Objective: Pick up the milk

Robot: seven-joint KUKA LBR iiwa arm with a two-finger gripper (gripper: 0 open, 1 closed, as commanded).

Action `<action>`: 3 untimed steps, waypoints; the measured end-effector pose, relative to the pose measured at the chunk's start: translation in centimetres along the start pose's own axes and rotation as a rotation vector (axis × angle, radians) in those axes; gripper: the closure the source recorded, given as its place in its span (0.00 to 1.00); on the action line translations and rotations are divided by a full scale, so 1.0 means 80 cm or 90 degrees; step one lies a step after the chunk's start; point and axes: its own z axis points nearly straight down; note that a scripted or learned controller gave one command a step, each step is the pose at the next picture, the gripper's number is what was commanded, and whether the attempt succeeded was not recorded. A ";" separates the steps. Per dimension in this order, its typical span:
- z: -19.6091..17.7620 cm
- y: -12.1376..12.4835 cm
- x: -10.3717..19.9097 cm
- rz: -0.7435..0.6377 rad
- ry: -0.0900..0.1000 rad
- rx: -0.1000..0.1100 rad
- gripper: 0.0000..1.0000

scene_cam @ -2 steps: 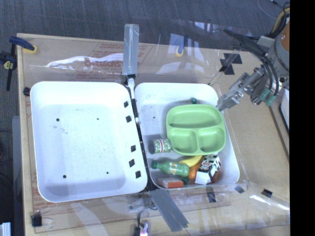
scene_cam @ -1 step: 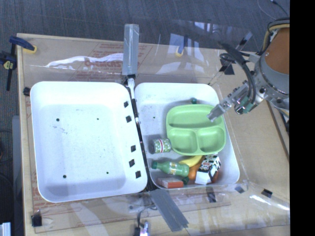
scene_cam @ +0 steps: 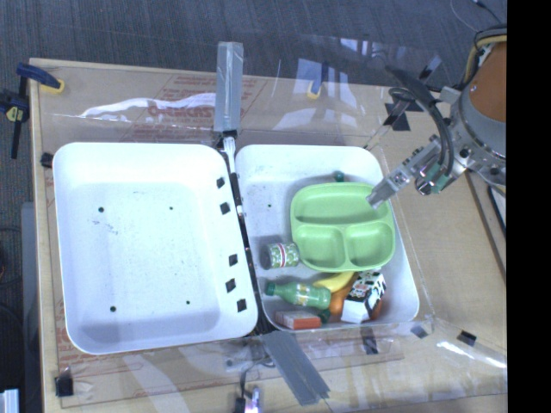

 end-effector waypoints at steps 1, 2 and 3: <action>0.063 0.023 -0.053 0.018 0.002 0.000 1.00; -0.038 -0.020 -0.089 -0.130 -0.001 -0.001 1.00; 0.037 -0.038 -0.081 -0.132 0.001 0.000 1.00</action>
